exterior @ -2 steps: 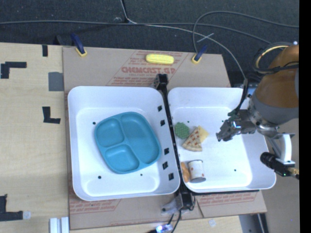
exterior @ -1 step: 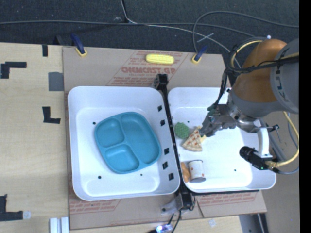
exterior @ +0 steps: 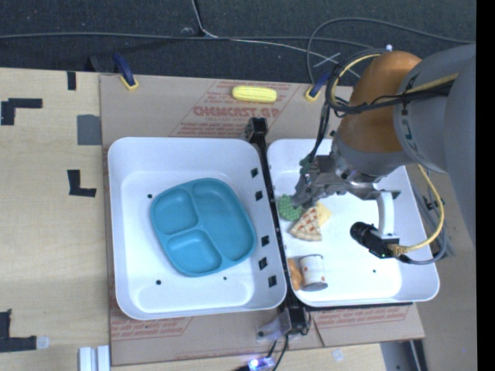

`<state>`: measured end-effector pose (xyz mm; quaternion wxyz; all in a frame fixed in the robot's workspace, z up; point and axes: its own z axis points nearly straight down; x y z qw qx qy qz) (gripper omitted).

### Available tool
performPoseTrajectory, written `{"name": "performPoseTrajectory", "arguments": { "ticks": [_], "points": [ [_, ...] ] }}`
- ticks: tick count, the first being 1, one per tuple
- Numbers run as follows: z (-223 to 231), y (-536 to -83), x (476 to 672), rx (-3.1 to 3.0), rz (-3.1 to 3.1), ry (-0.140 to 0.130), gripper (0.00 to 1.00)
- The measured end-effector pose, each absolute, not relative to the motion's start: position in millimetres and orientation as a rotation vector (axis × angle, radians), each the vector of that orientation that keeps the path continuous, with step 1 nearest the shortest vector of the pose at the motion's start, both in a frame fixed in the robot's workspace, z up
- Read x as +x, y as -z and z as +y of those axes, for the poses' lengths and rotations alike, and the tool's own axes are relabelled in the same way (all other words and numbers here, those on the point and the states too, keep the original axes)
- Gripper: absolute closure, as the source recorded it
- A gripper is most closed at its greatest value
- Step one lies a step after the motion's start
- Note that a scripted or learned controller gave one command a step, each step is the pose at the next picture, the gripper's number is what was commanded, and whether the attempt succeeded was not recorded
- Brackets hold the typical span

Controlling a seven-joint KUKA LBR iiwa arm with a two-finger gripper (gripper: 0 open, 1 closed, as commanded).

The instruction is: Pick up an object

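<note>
gripper over pizza slice, right bin

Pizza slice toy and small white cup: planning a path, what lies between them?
Bare white bin floor separates pizza slice toy from small white cup, camera view.

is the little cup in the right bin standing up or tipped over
Tipped over. The cup lies on its side on the floor of the right bin, its round end turned sideways, below the pizza slice.

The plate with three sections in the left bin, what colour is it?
The plate is light blue, seen in the camera view.
</note>
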<state>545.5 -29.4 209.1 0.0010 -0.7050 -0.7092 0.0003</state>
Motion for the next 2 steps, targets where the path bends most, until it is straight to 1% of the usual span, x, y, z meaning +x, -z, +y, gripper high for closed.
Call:
{"name": "performPoseTrajectory", "arguments": {
  "ticks": [2],
  "points": [
    [65.6,-201.5,588.6,-2.214,-2.227,0.000,1.00]
  ]
}}
